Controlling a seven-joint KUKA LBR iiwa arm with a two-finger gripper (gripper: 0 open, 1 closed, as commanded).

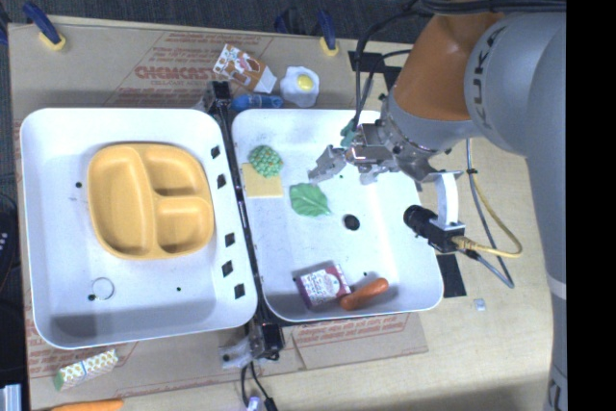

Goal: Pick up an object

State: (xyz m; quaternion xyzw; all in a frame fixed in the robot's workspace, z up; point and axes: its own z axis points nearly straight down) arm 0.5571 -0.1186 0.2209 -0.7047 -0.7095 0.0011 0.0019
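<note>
**Robot arm hangs over a bin of toy food, nothing yet in its grip**

A grey KUKA arm with an orange band reaches in over the right-hand white bin, its gripper poised above the upper middle of the tray. The two fingers look slightly parted with nothing visible between them, so the tool appears released and empty-handed, though the slanted view leaves the gap hard to read.

Just below the fingertips lies a green leaf-shaped toy, the nearest candidate for a pick. Off beyond the fingertips, away from the arm, a green knobbly toy rests on a pale yellow square piece. Well below the gripper, against the bin's near wall, a dark red packet lies touching an orange carrot-like toy. A small dark round spot marks the bin floor between the leaf and the packet.

The scatter seems deliberate: loose items spread across one bin give the program separate targets. The left bin, far beyond the fingertips, holds a yellow divided plate.

The leaf lies flat and thin, so a grasp would likely call for a low, well-centred descent; a shallow approach could skid it aside.
</note>
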